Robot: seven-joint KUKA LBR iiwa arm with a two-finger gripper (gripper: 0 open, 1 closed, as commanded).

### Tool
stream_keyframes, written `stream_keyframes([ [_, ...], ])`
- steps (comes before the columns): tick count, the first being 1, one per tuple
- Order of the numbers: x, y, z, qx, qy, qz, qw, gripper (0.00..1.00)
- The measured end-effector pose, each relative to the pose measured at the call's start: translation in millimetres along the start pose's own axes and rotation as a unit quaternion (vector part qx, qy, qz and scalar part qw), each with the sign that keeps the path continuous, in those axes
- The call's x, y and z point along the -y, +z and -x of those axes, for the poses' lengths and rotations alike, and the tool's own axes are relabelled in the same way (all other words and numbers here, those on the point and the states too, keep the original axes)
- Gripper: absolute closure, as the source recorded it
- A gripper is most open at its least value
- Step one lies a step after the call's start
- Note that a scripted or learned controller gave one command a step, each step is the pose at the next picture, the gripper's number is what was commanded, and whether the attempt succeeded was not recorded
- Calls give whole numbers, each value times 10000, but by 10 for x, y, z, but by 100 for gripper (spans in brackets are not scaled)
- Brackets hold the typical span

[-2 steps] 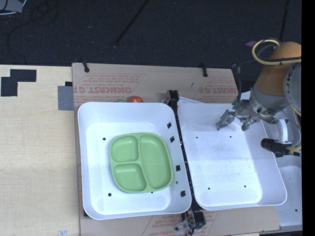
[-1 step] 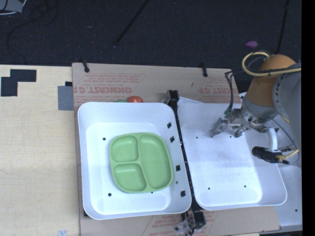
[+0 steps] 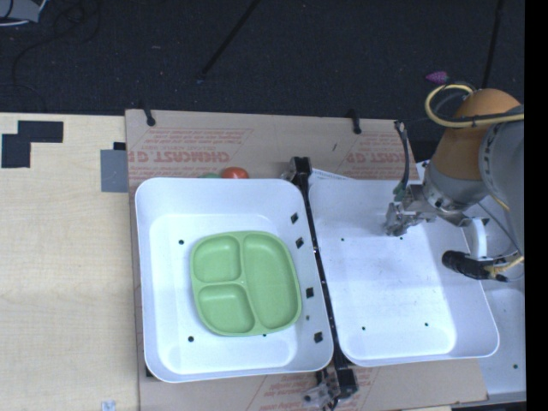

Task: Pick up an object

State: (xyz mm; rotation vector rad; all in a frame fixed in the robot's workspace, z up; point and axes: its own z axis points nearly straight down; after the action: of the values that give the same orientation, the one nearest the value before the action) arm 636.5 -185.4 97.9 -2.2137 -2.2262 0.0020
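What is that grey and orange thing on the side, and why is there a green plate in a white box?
That grey and orange thing is a robot arm. It reaches in from the right side of the picture, and a computer program tells it how to move. At its end is a gripper, a small hand with two fingers for picking things up. It is too small and blurry here to tell if the fingers are open or shut, and I see nothing held in it.

The camera sits above the bench and looks down at a slant. You see two shallow white bins side by side. The left bin holds a green plate with three sections, lying flat. The gripper hangs over the back part of the right bin. Behind the left bin, something small and red peeks out.
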Motion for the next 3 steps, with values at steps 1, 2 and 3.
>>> stream_keyframes([
  [1, 23, -626, 56, 10, 40, 32, 10000, 100],
  [2, -48, -1224, 128, 13, 13, 38, 10000, 100],
  [3, -6, -1848, 110, 9, 12, 31, 10000, 100],
])
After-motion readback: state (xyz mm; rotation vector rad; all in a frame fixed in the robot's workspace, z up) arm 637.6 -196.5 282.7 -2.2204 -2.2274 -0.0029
